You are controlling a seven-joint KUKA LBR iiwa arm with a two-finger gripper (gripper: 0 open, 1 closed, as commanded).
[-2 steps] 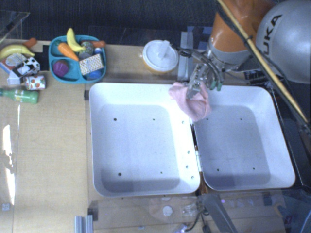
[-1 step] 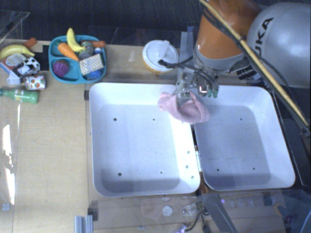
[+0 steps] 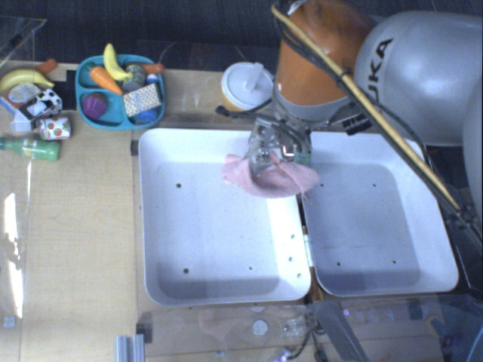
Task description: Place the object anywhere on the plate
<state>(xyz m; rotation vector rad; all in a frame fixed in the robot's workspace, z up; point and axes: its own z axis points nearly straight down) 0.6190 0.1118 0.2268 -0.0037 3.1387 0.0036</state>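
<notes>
Hand point(image 3: 278, 151) sits over the far right corner of the left bin point(image 3: 189, 277), down at the pink plate point(image 3: 266, 178). Metal and plate blur together there; I cannot tell what, if anything, I have hold of. No object stands apart from the plate, so where it lies I cannot say. Plate lies against the wall shared with the right bin point(image 3: 392, 274). My judgement: placing well means lowering straight, centring on the pink, releasing only at contact, then lifting vertically so nothing drags. Further out on the surface point(image 3: 68, 217): lidded cup point(image 3: 245, 85), blue toy tray point(image 3: 121, 93).
</notes>
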